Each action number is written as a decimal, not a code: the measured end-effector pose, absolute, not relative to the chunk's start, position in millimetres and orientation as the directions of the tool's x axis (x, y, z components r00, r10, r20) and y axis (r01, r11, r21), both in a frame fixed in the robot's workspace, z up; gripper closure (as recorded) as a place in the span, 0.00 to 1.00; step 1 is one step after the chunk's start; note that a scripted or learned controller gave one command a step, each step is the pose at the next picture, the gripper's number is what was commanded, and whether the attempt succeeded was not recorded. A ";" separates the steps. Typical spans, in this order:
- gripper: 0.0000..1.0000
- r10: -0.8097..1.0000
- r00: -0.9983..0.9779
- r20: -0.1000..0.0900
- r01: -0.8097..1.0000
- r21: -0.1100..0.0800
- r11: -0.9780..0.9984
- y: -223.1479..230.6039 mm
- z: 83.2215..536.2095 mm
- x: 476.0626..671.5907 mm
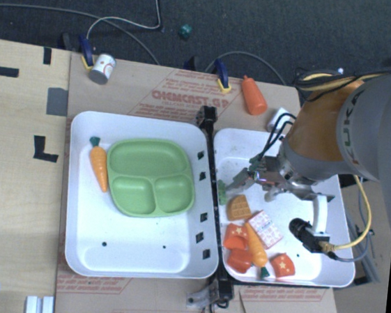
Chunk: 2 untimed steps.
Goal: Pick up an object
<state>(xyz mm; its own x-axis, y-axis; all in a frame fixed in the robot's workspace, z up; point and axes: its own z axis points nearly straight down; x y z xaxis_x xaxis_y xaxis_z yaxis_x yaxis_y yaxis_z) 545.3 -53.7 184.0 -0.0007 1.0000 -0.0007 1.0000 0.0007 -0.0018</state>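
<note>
My gripper [263, 179] hangs low over the upper middle of the right bin [332, 277], under the grey arm with its orange band. Just left of it lies a small green piece [229, 186]; whether it touches the gripper is unclear. Below it sit a brown cracker-like piece [239, 208], a pink-and-white box [266, 228], an orange carrot [255, 245] and red pieces [238, 260]. Another red piece [283, 265] rests near the bin's front edge.
The left bin [75, 230] holds a green divided plate [152, 177] and a small carrot [98, 166] beside it. On the bench behind the bins lie an orange toy [254, 96] and a small can [102, 68]. A black divider clip [207, 116] sits between the bins.
</note>
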 end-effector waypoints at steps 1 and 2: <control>0.00 1.000 -0.001 0.000 1.000 -0.002 0.001 -53.6 183.7 556.9; 0.00 1.000 -0.002 0.000 1.000 -0.001 0.002 -54.8 183.9 595.1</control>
<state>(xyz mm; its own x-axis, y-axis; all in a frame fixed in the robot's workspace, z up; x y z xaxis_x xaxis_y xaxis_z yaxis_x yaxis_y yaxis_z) 595.1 -54.8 183.9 -0.0016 1.0000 -0.0002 1.0000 0.0016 -0.0015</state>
